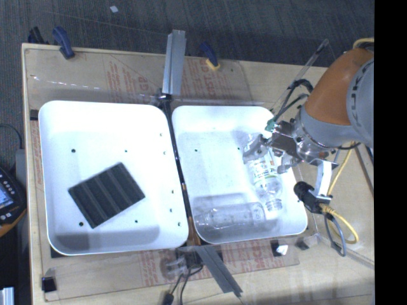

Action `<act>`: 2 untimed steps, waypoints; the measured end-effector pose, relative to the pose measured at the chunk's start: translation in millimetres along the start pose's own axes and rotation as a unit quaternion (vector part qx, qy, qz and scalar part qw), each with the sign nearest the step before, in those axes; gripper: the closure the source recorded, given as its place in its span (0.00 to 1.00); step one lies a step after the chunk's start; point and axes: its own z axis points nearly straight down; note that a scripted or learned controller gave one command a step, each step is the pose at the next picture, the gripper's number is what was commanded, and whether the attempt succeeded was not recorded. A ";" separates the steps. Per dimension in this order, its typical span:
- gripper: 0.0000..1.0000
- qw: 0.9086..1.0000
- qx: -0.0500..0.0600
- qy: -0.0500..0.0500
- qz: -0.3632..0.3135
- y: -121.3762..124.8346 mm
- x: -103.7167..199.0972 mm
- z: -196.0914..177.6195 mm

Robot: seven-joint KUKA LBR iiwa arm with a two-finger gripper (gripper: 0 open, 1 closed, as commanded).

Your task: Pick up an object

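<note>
A clear plastic bottle with a white label (pixel 266 178) lies in the right bin (pixel 203 132), near its right wall. A second clear bottle (pixel 229 215) lies along that bin's front wall. A black ribbed rectangular pad (pixel 106 194) rests flat in the left bin (pixel 63 126). My gripper (pixel 267 150) is low over the right bin, just above the top end of the labelled bottle. The arm's grey and orange wrist covers the bin's right rim.
A grey metal bar (pixel 173 62) stands at the back between the bins. Blue clamps (pixel 62 42) grip the bench's far edge. Cables (pixel 337 224) hang beside the right bin. A dark device (pixel 7 196) sits at the left edge.
</note>
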 end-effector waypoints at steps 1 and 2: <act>0.00 0.994 0.000 -0.001 -0.106 37.8 9.8 39.5; 0.00 0.993 -0.002 -0.001 -0.119 30.7 7.0 18.4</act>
